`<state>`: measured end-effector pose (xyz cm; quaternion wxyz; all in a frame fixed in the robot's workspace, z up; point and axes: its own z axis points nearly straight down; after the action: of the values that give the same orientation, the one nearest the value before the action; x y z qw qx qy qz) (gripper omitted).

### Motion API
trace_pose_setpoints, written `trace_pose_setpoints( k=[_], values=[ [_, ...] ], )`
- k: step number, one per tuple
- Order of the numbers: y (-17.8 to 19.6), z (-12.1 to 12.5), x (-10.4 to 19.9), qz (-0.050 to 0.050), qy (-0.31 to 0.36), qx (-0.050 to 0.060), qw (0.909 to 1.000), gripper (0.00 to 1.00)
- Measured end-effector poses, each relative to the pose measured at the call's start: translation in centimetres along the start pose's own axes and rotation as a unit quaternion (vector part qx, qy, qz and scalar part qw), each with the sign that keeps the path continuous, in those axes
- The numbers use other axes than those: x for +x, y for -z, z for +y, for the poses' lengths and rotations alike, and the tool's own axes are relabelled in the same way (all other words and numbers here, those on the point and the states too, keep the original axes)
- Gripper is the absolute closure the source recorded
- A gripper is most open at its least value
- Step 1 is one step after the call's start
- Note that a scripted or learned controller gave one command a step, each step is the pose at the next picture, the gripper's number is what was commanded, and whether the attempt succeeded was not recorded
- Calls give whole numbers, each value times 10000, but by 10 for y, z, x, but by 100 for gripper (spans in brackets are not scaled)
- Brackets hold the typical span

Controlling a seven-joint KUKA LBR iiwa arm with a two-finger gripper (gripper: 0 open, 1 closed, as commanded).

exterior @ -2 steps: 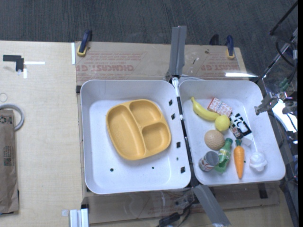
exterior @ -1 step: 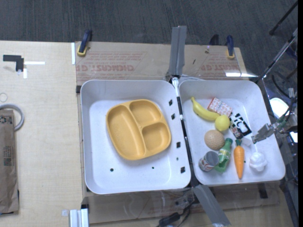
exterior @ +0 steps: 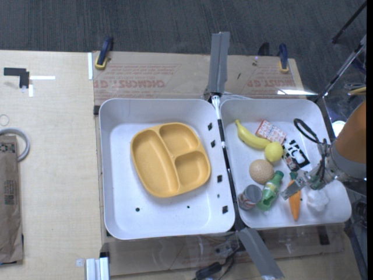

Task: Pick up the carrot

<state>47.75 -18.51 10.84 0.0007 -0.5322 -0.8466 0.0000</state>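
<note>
The arm (exterior: 355, 142) enters from the right edge, its orange band bulking over the right bin's (exterior: 326, 214) outer wall, and its wrist slants down and to the left so that the tool (exterior: 298, 185) sits low inside that bin, near the front right corner. Whether the tool is released or clenched cannot be told; its tip is a small blur of grey and metal. The carrot (exterior: 295, 205) lies on the bin floor just below the tool's tip, touching or nearly touching it, with its thick end up toward the tool and its point away toward the bin's front wall. Just left of the tool stands a green bottle (exterior: 270, 189), tilted, and beyond it a tan ball (exterior: 261, 171) and a small grey can (exterior: 251, 196). Up and left of the tool lie a lemon (exterior: 273, 151) and a banana (exterior: 250, 136). Just right of the carrot sits a white crumpled thing (exterior: 317, 200). Well to the left of the tool, the left bin (exterior: 116, 174) holds a yellow divided plate (exterior: 170, 158) on the desk (exterior: 52, 156).
</note>
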Motion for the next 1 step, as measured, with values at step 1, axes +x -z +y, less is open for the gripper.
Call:
trace_pose_setpoints(
  k=[1],
  values=[
    [11,2,-2,-24,-16,-28,10000,100]
  ],
)
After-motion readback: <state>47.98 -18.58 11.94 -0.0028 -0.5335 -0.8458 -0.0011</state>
